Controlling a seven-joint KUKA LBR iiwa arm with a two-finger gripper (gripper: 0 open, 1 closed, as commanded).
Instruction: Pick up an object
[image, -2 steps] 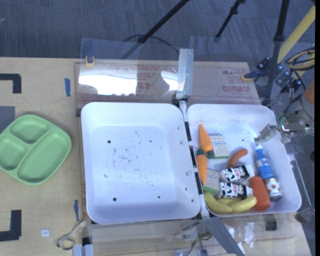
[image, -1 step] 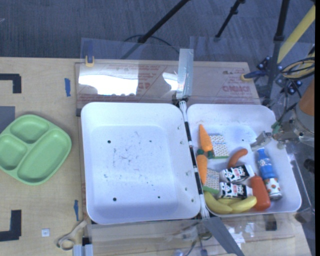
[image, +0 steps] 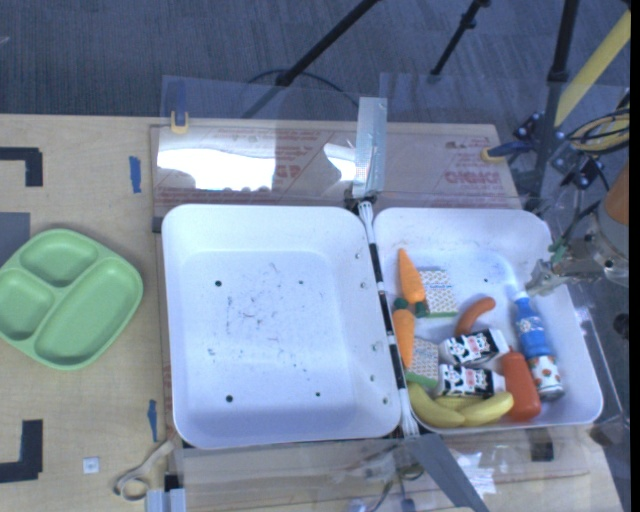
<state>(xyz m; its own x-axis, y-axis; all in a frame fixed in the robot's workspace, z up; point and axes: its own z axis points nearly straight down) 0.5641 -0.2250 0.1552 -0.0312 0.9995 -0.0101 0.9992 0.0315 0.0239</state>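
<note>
Just below the gripper (image: 546, 277), apart or together impossible to tell, a bottle (image: 529, 336) lying in the right bin (image: 470, 240), with a sausage (image: 475, 312), two cartons (image: 470, 348) and two carrots (image: 410, 280) further left, and a banana (image: 460, 409) lower still.

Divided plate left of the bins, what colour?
Light green. The plate shows plainly in the camera view, lying on the bench.
</note>
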